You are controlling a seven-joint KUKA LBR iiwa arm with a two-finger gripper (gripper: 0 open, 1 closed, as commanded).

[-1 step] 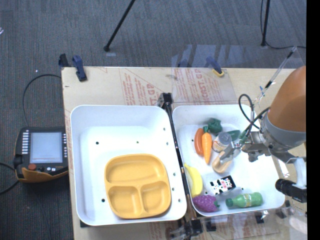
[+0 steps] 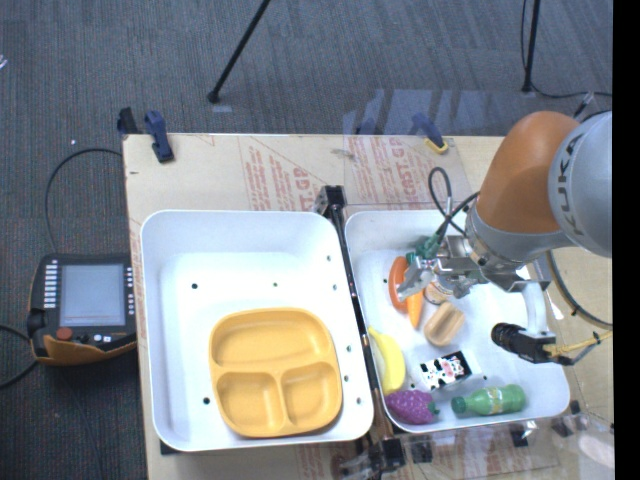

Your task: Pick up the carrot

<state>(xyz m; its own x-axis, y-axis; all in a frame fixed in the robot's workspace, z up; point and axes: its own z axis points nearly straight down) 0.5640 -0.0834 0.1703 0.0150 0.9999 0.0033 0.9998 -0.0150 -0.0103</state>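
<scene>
Carrot point(image 2: 407, 290): orange. Banana point(image 2: 389, 359): yellow. Grapes point(image 2: 412, 406): purple. Bottle point(image 2: 490, 400): green. Small card-like item point(image 2: 444, 369): black and white pattern, detail too small to read. Bun-shaped item point(image 2: 443, 323): tan. Divided tray point(image 2: 274, 372): yellow-orange. Both bins point(image 2: 240, 243): white. Worktop point(image 2: 250, 168): pale brown with red printed lettering. Arm point(image 2: 545, 183): grey with orange band. Hand point(image 2: 425, 278): grey metal, possibly a green mark near it.
</scene>
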